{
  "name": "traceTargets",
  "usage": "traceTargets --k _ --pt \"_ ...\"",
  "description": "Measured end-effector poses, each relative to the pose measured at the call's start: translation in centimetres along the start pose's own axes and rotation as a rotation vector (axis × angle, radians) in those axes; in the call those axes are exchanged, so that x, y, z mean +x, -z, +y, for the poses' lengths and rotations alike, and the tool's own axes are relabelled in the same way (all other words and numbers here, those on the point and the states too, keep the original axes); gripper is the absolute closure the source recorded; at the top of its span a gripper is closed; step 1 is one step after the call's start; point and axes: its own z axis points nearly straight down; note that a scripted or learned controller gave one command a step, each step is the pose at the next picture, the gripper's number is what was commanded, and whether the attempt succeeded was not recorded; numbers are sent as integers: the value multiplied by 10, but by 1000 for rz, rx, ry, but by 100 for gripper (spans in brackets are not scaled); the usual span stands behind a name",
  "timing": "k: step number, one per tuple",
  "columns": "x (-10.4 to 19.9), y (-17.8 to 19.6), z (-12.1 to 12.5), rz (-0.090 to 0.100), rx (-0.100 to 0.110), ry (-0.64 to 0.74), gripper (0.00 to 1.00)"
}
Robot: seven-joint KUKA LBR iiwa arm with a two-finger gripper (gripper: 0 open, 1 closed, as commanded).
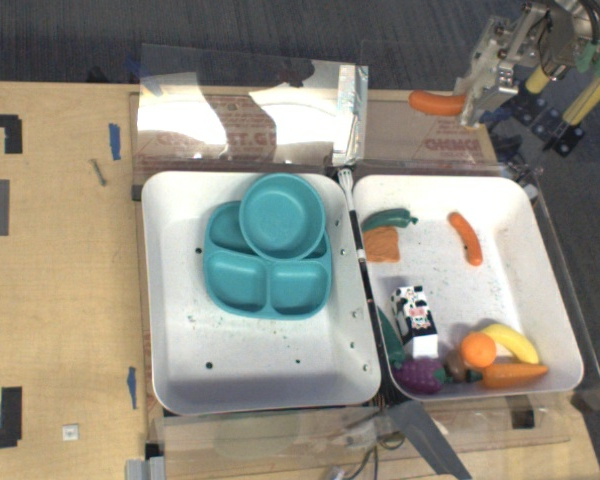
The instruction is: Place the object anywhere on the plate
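Arm point(565, 38) cut off at top-right corner — purple toy point(417, 375) partly hidden.

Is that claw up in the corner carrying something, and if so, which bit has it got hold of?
Yes: the claw grips an orange sausage-shaped toy by its right end, while the rest sticks out to the left, high above the bins' far edge.

Reddish printed lettering on brown cardboard sheet point(435, 146) behind right white bin point(525, 268), at 1 o'clock — reads roughly "CHANGE", blurred, uncertain. Similar reddish print on glare-covered cardboard sheet under clear plastic point(240, 123) behind left white bin point(170, 298), at 11 o'clock — several lines, too washed out to read. Small black-and-white carton point(413, 310) in right bin, at 5 o'clock — cow-like pattern, no legible words.
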Motion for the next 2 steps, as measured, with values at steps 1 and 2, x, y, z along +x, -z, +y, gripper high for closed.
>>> traceTargets --k 1,2 --pt "-2 13 0 -10 -2 0 100" --pt "-3 25 1 -21 -4 0 100"
